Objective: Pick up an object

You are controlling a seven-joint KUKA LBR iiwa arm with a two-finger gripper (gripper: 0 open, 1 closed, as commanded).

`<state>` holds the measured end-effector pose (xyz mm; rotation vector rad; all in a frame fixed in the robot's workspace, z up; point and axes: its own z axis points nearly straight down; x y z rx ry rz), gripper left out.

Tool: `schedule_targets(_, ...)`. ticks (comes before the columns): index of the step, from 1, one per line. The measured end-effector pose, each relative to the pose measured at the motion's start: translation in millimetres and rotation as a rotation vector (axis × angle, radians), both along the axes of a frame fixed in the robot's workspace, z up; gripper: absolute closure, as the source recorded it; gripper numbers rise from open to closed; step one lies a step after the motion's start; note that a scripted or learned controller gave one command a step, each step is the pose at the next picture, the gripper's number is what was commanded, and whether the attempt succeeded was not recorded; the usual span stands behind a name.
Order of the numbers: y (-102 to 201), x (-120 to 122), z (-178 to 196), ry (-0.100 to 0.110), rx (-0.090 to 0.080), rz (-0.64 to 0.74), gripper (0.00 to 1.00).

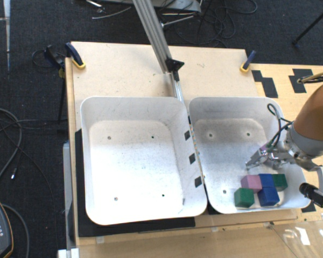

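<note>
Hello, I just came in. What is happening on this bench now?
A grey robot arm reaches in from the right over the right bin. Its claw hangs just above a small cluster of blocks in that bin's near right corner: a pink block, a blue block, a green block and a darker green block. All four blocks lie on the bin floor, so nothing is picked up yet. The left bin sits beside it.

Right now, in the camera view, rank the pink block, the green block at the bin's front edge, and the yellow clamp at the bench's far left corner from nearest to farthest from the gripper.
Measured from the gripper:
1. Pink block, just in front of it in the right bin.
2. Green block, farther forward, near that bin's front rim.
3. Yellow clamp, across the bench at the far left corner.
</note>
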<state>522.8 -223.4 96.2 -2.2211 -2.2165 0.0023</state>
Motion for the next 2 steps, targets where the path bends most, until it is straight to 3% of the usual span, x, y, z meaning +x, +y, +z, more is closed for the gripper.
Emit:
schedule_targets(1, 55, -31, 1, -0.014, -0.004, 0.007, 0.0)
schedule_targets(2, 108, 16, -1, -0.007, 0.001, 0.011, 0.0)
